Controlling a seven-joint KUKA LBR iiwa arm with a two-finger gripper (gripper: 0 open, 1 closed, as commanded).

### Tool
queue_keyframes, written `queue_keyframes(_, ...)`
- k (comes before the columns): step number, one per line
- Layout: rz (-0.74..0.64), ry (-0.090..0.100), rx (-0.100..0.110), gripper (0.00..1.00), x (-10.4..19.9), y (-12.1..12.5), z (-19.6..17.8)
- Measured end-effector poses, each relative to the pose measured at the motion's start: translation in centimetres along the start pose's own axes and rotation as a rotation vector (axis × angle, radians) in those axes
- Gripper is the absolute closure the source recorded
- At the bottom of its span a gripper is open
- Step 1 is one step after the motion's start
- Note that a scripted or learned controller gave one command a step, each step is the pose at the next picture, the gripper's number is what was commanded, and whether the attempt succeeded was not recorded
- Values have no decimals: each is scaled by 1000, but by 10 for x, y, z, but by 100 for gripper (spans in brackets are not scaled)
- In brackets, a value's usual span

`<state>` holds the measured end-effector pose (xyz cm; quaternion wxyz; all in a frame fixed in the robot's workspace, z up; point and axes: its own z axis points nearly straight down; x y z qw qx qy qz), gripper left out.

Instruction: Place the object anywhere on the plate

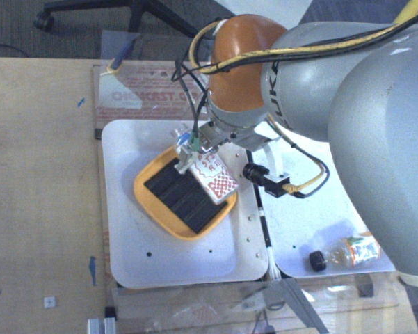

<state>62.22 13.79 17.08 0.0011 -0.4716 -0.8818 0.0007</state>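
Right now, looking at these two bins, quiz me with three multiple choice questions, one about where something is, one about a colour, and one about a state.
1. Where does the clear bottle lie?
A. In the right bin
B. On the plate
C. On the floor

2. What colour is the rim of the plate?
A. Blue
B. Yellow-orange
C. Green

3. How does the red-and-white patterned packet sit?
A. Flat in the right bin
B. Under the bottle
C. Over the plate's upper right edge, just below the end effector

Answers:
1. A: the bottle, with its black cap, rests near the front of the right bin.
2. B: a yellow-orange rim frames the plate's dark centre in the left bin.
3. C: the packet overlaps the plate's rim beneath the arm's wrist; whether it is gripped is unclear.
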Motion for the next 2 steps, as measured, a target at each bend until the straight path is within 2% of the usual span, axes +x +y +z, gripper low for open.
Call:
queue_keyframes(1,177,-2,-4,100,7,25,28)
queue_keyframes(2,177,-2,-5,0,7,25,27)
